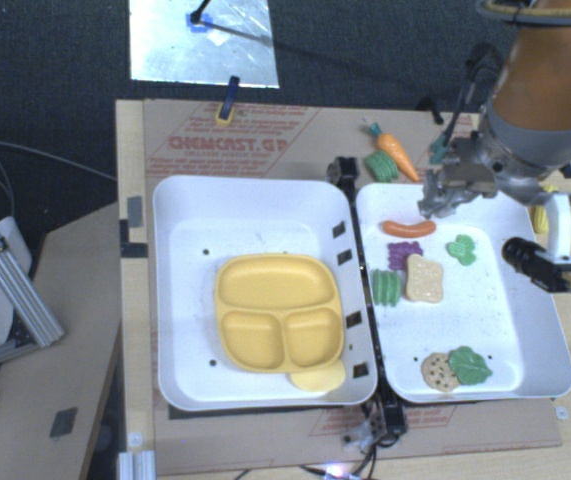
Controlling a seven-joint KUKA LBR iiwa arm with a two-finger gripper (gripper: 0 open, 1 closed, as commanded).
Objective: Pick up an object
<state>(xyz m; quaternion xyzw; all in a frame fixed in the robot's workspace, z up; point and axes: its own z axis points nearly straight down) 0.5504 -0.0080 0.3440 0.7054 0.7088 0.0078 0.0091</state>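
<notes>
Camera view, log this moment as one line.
grey two-finger gripper: above right white bin, far edge | nearest: orange toy sausage | grasp: none seen | yellow divided tray: left white bin

Glossy yellow plastic tray (277, 310)

1. The desk (85, 268) is light tan, and a printed cardboard sheet (235, 138) covers its middle.
2. Two shallow white bins rest on the cardboard, side by side and touching: the left bin (180, 268) and the right bin (535, 338).
3. A toy carrot (393, 148) lies on the cardboard just beyond the right bin's far edge, with a green toy (381, 168) touching it.
4. A small blue and yellow object (228, 101) lies at the cardboard's far edge.
</notes>
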